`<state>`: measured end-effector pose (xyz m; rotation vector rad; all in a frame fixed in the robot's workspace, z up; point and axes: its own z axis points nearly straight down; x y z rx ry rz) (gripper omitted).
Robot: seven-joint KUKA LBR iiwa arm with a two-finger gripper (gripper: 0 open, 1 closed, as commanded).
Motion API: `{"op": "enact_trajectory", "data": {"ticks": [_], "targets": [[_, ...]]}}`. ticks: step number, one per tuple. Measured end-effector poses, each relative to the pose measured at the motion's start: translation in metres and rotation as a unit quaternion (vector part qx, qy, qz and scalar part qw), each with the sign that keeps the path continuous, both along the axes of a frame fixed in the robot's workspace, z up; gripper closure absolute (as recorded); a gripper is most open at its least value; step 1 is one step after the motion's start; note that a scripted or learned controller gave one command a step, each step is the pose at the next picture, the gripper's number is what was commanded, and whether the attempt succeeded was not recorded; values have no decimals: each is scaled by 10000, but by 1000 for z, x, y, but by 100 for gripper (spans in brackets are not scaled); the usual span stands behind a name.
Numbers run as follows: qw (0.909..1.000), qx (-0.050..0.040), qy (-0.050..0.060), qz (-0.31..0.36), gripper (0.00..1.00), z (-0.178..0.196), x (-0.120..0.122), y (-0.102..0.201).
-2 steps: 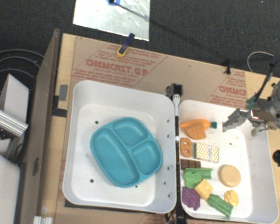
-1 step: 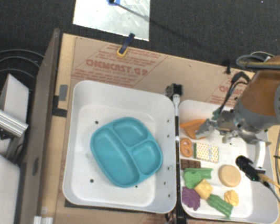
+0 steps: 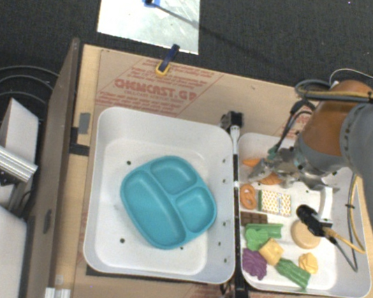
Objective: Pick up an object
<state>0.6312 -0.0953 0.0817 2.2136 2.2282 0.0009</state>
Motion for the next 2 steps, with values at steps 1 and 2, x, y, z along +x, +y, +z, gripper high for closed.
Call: {"op": "enact_trajectory", "data": {"ticks": [1,2], "targets": [[10000,3,17,-7,0,3,22,10],[10000,-12,18,-14,100,13,21,8]]}}
